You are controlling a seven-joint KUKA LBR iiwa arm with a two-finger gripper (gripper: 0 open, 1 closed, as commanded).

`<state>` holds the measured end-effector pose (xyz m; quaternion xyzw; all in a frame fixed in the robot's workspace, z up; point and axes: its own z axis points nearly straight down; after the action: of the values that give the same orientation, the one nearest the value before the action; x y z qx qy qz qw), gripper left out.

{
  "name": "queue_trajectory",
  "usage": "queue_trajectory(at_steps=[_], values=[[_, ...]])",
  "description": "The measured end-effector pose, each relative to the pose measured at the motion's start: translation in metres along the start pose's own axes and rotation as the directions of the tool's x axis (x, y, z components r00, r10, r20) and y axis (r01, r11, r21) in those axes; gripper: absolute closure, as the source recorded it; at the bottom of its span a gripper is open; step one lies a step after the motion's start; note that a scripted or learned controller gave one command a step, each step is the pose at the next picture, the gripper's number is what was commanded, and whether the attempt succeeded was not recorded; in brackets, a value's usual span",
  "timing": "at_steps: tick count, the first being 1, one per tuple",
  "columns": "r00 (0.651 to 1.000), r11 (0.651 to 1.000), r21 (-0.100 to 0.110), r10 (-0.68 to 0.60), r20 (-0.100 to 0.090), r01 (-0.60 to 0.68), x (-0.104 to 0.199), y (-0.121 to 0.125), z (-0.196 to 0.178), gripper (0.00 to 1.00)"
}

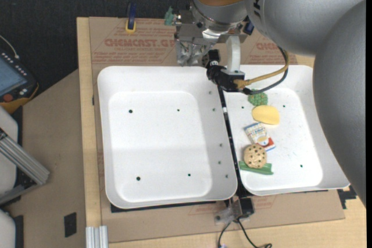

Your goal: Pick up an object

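My gripper [186, 54] hangs under the orange-banded wrist, above the far rim of the left bin [110, 125], close to the divide between the two bins. Nothing shows in it. The objects lie in the right bin [302, 142], along its left side: a green leafy piece [259, 99], a yellow rounded piece [267, 115], a small white packet with blue and red print [257, 135], a round speckled cookie [254, 155], and a green flat strip [257, 169] under the cookie. All of them are nearer the camera than the gripper and to its right.
The bins rest on a brown cardboard sheet [145, 38] with red lettering. A blue and yellow clamp [131, 19] sits at its far edge. The big grey arm link [325, 20] covers the upper right of the scene.
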<state>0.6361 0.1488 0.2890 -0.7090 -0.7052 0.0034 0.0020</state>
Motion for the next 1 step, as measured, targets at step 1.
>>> queue_trajectory(at_steps=[1], values=[[1.000,1.000,-0.012,-0.011,-0.005,0.011,0.0559,-0.0056,-0.0372,1.00]])
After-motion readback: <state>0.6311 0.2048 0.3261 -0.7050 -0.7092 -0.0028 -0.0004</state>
